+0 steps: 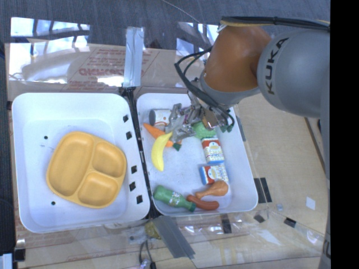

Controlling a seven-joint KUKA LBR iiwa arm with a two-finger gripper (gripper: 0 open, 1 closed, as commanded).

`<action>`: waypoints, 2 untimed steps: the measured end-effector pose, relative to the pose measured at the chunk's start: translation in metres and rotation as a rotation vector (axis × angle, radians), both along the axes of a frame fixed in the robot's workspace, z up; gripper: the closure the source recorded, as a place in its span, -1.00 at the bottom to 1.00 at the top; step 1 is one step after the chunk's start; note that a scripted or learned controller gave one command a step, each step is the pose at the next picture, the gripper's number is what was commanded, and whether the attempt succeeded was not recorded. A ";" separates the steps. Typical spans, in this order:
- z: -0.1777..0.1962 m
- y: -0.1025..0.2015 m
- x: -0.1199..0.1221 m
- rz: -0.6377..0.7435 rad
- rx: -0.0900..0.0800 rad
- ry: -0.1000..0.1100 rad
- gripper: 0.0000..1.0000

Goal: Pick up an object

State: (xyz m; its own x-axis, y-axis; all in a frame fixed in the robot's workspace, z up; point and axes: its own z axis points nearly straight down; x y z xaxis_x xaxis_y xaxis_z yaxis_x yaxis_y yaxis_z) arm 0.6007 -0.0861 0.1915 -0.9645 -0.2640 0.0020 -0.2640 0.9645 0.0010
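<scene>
Banana (159, 152): we see it lying in the right bin (244, 167), left of centre, its upper tip near the pincer.
Pincer (178, 129): lowered into the right bin's upper part, at twelve o'clock from the banana; we cannot tell how its grip stands, and nothing shows clearly between its tips.
Carrot (154, 131): orange, at eleven o'clock from the banana, just beside the pincer.
Small can (159, 116): near the bin's upper left corner.
Green item (203, 130): at three o'clock from the pincer, under the wrist.
Cartons: a red-and-white one (212, 150) with a blue-edged one (212, 172) at its six o'clock.
Lower edge: a green bottle (173, 198), a red sausage (203, 203) and a drumstick (215, 190).
Left bin (33, 116): we note a yellow divided tray (85, 168) inside.
Arm (280, 66): grey with an orange band, reaching in over the tabletop (280, 150) from three o'clock.
</scene>
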 end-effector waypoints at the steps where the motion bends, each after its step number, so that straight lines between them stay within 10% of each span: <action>1: 0.013 -0.063 -0.013 0.120 -0.002 -0.005 1.00; 2: -0.045 -0.017 -0.024 -0.185 0.000 0.000 1.00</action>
